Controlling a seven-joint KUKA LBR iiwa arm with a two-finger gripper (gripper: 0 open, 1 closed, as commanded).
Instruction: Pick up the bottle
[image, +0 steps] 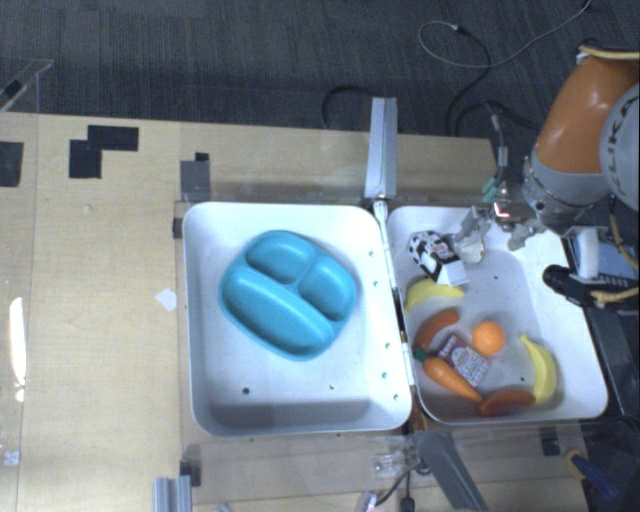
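Two white bins sit side by side on a wooden bench, seen from above at a slant. The left bin (205, 390) holds a blue divided plate (289, 292), lying near its middle with three compartments facing up. The right bin (590, 395) holds a cluster of small items. Near its bottom, a small bottle (466, 360) with a dark red and white label lies on its side, between a carrot (450, 379) on its left and an orange (488, 338) just above and to its right. A brown sausage (437, 328) lies tilted just above the bottle's left end. Above that rests a yellow lemon (432, 293), and higher still a black and white toy (430, 250) near the bin's top left corner. A banana (541, 367) curves along the right side, and a red sausage (506, 402) lies at the bottom edge, touching the carrot's tip. The arm (585, 125), grey with an orange band, reaches in from the right. Its gripper (478, 236) hangs over the upper part of the right bin, just right of the toy and well apart from the bottle. Whether the jaws are open or closed cannot be told; nothing shows between them.
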